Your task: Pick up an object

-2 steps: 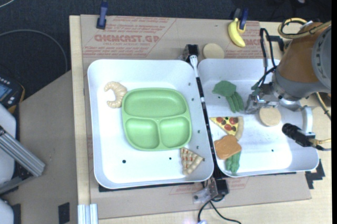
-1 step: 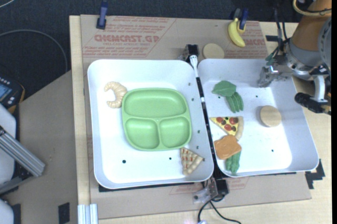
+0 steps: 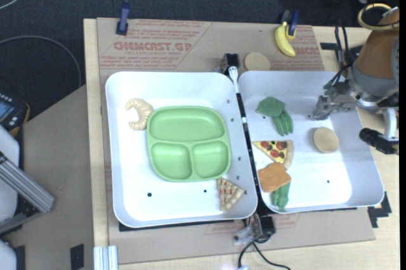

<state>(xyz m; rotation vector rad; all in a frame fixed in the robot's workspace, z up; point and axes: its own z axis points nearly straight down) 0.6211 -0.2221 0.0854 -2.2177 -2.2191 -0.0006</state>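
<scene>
The nearest candidate for picking is the round tan cookie, lying flat on the floor of the right bin, towards its right side and clear of everything else. The gripper hangs just beyond it, at the far right part of that bin, on the grey arm with its orange band. At this slant and size the view does not settle whether the tool is spread or closed, and nothing is seen held in it.

Further left in the same bin lie a leafy green piece, a pizza slice, an orange toast-like piece and a green vegetable partly under it. These last three are bunched, touching or nearly so.

The likely trouble is this. The cookie is low and flat, so a descent that stops short would close on air, and one slightly off centre would nudge it away across the smooth white floor. If the program aims instead at the bunched items, the tool may catch two at once or wedge one under another. The bin's far wall is near the gripper, so a drift that way risks striking it.

In the left bin sit a green divided plate, a croissant touching its far left edge, and a waffle-like wedge near its near right corner. A banana rests on the bench beyond the bins.
</scene>
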